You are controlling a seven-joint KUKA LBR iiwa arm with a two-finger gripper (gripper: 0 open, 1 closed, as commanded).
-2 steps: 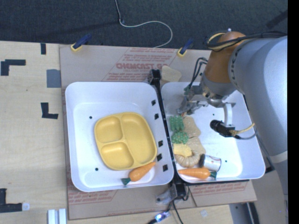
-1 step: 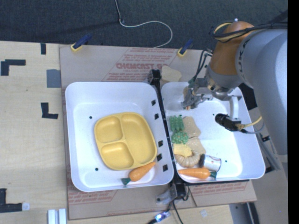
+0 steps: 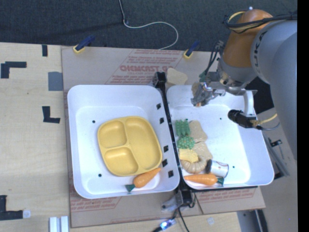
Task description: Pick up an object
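Wooden surface (image 3: 29,129) with black tape marks lies at the far left, and on it a brown cardboard sheet (image 3: 140,66) carries my two white bins side by side. Going from the left, the left bin (image 3: 79,129) holds a yellow divided plate (image 3: 129,145) near its middle, and an orange toy carrot (image 3: 145,178) lies just beside the plate's near corner, close to the bin's near rim. Next comes the right bin (image 3: 246,153), where most of the objects sit in a cluster along its left wall: a green toy vegetable (image 3: 183,133), some beige pieces (image 3: 199,141) touching it, a yellow piece (image 3: 188,155) below them, a second carrot (image 3: 200,180) near the front rim, and a small metal can (image 3: 218,168) lying on its side just beside that carrot. My jaws (image 3: 200,99) hang over the far part of the right bin, well apart from the cluster, and my grey arm with the orange band (image 3: 241,37) comes in from the right. I cannot tell from this angle how far my jaws are parted, and I see nothing between them. I judge that the task is not yet done: every object rests in a bin, none is lifted. What is left is almost all of it, namely to choose one object, come down over it, close on it and raise it.
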